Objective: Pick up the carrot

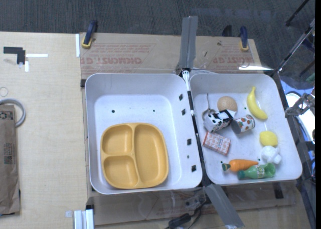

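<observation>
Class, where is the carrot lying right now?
The carrot lies in the right bin, near its front edge, just above the green bottle and right of the pink packet.

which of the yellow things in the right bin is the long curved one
The banana, near the right bin's far right corner. It is long and curved, while the lemon below it in the camera view is short and rounded.

At the far right edge of the view, about halfway down, a thin grey shape sits in bright glare, and it may be part of my arm (300,105). It is too blurred for me to tell wrist from link, or how it is posed.
</observation>
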You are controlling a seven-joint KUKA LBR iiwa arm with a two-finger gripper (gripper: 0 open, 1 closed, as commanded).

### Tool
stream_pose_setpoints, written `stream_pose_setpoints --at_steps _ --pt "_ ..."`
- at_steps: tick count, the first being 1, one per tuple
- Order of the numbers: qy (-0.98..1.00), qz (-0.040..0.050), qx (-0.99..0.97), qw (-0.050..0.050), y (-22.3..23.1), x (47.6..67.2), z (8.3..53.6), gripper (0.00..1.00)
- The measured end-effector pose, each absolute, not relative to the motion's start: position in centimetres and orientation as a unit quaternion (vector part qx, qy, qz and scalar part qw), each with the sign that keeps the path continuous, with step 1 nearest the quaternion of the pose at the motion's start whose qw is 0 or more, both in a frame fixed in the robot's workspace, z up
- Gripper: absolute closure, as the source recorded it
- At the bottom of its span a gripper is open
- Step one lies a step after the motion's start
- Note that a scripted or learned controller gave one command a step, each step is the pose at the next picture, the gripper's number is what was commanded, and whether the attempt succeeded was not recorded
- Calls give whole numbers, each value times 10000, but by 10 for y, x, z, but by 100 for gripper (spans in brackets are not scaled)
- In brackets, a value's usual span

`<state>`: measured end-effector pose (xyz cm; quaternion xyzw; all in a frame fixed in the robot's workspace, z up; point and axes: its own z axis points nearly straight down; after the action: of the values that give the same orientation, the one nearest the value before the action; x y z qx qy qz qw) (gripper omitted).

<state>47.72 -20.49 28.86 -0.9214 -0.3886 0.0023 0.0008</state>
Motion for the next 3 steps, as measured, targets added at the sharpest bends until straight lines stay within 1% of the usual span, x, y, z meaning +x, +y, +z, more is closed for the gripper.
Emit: stream_pose_setpoints --at_steps 1,2,3 --pt "-3886 23 -9214 8 -205 477 289 0" --pt "-3723 27 -9281 1 -212 478 440 0" --pt "-3721 29 -9282 2 -212 478 440 0"
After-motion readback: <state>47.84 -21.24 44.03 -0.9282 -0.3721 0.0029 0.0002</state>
